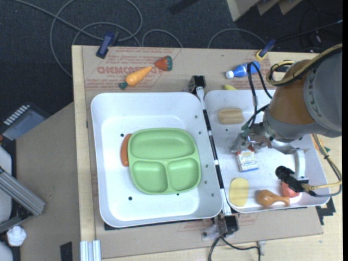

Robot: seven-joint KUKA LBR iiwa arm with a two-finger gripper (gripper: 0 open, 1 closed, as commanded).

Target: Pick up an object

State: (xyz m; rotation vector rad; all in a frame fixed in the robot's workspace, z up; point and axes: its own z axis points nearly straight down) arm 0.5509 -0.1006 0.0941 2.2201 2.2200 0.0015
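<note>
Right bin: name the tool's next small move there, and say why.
Probably a short descent onto the small carton. The tool sits just above it in the right bin, and nothing shows between its fingers. The tan block and yellow piece lie farther off.

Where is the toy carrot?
The toy carrot lies outside the bins, on the cardboard at the top of the camera view, just behind the left bin holding the green tray.

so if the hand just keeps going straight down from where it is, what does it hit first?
Most likely the small white box with red print, lying in the right bin. The hand sits just above it in the camera view. Its height over the box is unclear from this slanted angle, so that is a best guess.
</note>
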